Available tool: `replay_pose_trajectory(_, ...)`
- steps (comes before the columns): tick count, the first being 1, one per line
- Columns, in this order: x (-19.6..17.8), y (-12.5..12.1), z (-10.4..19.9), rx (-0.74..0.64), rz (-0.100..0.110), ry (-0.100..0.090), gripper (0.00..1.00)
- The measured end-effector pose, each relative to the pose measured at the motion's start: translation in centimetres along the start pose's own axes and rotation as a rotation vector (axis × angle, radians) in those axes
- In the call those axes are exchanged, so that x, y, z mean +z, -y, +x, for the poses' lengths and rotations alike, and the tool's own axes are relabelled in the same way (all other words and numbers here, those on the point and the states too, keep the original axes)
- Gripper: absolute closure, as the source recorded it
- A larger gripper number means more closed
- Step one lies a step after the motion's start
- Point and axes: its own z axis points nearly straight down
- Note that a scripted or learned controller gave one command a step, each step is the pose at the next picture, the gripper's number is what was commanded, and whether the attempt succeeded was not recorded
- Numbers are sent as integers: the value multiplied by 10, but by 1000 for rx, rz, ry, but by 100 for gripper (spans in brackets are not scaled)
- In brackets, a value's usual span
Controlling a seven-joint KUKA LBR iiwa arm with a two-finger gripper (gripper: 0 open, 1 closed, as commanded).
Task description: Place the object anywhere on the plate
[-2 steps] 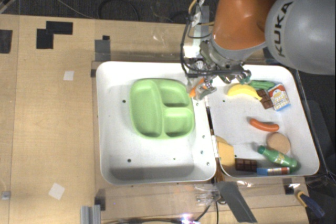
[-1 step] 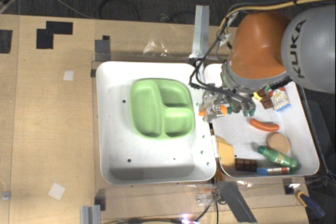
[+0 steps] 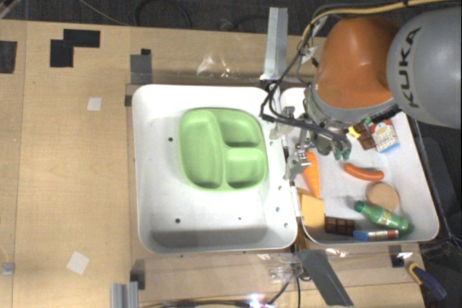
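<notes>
The carrot is my best guess for the object, since the hand sits right over its upper end at the left edge of the right bin. I cannot tell from this slanted view whether the hand is apart or clamped on it, as cables and the wrist cover that spot.

It looks like a toy: a short orange cone, smooth and glossy, tapering toward the bin's near edge. I judge it light and stiff, probably hard plastic, so a bit slippery under a pinch but not fragile. I would take it across the thicker upper part, not the narrow tip, where it could squirt out.

The green plate with its three compartments lies in the middle of the left bin, just across the shared wall.
</notes>
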Motion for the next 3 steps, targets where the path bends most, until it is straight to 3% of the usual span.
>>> replay_pose_trajectory(1,-203,20,-24,110,2,16,0)
replay_pose_trajectory(2,-211,18,-25,102,1,16,100)
replay_pose_trajectory(3,-40,-6,-23,42,-1,-11,100)
